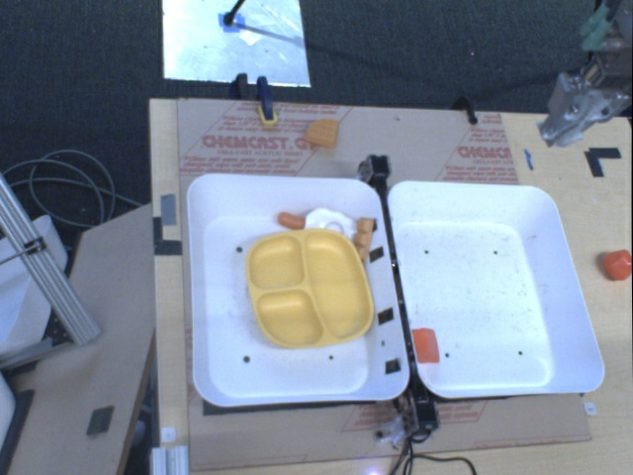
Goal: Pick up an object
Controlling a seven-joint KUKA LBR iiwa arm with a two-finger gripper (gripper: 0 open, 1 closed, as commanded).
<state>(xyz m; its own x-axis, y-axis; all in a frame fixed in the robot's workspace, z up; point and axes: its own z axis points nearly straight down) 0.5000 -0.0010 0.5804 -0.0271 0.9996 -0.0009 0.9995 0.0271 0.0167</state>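
1. Camera view, nearest edge first: orange block (pixel 424 344) lies in the right bin (pixel 569 265), tight against its near-left wall. It is the sole item there, with bare floor around it; I judge it the easiest candidate to pick.
2. Left bin (pixel 213 265): yellow divided tray (pixel 308 289) lies flat at centre, tilted slightly, taking most of the floor. Too broad and flat for a two-finger pinch, probably.
3. Behind the tray, crowded together: small orange sausage-shaped piece (pixel 291 220), white piece (pixel 329 222), tan piece (pixel 364 234) against the dividing wall. Clutter would hinder finger access.
4. Outside the bins: red object (pixel 616 264) on the bench at right; tan wedge (pixel 321 133) on the cardboard behind.
5. Far right corner: gripper (pixel 584 107) sits high, well apart from both bins, over the bench. Finger spacing: cannot tell. Nothing visibly held; the pick is not yet begun.
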